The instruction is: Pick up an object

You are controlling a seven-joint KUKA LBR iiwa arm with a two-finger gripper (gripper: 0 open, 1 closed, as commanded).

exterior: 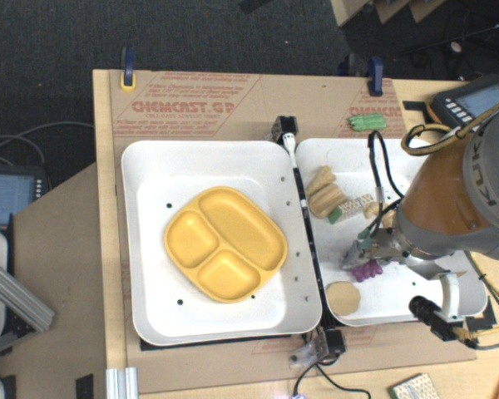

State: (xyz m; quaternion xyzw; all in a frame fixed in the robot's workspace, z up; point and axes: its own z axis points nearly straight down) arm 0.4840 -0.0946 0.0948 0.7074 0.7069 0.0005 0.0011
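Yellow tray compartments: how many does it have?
3. The yellow tray in the left bin has one large compartment at its upper right, a smaller one at its left and another at its bottom. None looks hidden.

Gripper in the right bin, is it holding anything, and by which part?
Cannot be told. The gripper is low in the right bin, right at a purple object, but the arm hides whether anything sits between its fingers.

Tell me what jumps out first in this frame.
A yellow divided plate sits in the middle of the left bin. The grey-and-orange arm reaches into the right bin, its end effector low beside a small purple toy.
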